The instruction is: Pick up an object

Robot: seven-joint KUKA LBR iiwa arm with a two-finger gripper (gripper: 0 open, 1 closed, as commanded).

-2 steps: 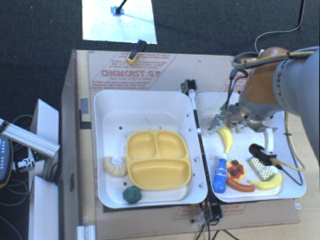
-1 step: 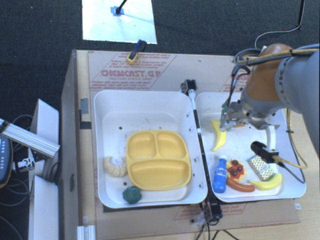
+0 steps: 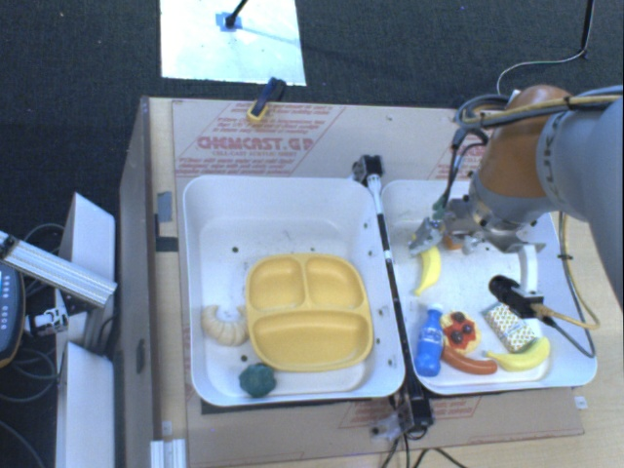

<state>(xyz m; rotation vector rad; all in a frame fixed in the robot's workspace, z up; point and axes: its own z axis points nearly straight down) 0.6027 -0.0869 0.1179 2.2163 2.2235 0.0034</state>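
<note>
My gripper point(image 3: 436, 234) hangs low in the right bin point(image 3: 575, 359), in its upper left part, just above the top end of a small yellow banana point(image 3: 427, 271). The banana lies along the bin's left wall and nothing shows held in the gripper. Nearer the front lie a blue bottle point(image 3: 429, 340), a red and orange toy with dark berries point(image 3: 459, 331), a red sausage point(image 3: 468, 365), a second yellow banana point(image 3: 524, 358) and a patterned packet point(image 3: 511, 326).
The left bin point(image 3: 210, 213) holds a yellow divided plate point(image 3: 308, 311), a pale croissant point(image 3: 224, 326) to its left and a green lump point(image 3: 257, 379) at the front. A black rod point(image 3: 382, 237) runs along the wall between the bins.
</note>
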